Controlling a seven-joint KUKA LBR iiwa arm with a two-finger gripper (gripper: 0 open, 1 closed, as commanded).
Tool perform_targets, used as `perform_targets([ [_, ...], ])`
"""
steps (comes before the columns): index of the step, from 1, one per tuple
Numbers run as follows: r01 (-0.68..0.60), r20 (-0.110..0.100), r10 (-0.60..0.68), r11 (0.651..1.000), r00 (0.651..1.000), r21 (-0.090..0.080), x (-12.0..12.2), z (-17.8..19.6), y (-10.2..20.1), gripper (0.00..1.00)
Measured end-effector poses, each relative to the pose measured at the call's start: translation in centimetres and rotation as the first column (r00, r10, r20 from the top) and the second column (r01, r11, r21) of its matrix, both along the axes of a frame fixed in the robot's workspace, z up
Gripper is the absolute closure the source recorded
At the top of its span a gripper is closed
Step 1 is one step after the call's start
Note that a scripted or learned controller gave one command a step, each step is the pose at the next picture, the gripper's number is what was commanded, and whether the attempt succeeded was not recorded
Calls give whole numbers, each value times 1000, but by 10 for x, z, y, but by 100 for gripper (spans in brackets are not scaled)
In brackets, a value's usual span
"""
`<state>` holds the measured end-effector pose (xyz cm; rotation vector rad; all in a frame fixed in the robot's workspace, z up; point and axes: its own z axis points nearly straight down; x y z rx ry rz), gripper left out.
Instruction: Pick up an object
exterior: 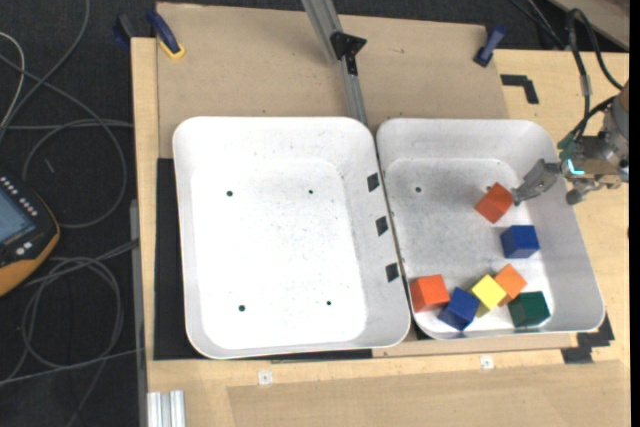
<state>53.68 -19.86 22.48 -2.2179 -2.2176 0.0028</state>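
The grey metal pincer (532, 183) reaches in from the right over the right shallow white plastic bin (440, 155), one finger tip just beside an orange-red cube (493, 203) that lies tilted on the bin floor. Whether the pincer is wide or narrow cannot be told. Near of that cube sits a blue cube (520, 240). Along the bin's near wall lie an orange cube (430, 291), a second blue cube (460, 307), a yellow cube (488, 292), another orange cube (511, 279) and a dark green cube (529, 309), clustered close together.
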Motion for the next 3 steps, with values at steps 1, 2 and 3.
perform_targets([
  [1,-1,5,1,1000,1000,-1,1,2,0,0],
  [2,0,-1,0,1000,1000,0,-9,-47,2,0],
  [3,1,-1,-1,1000,1000,0,-12,-92,-3,0],
])
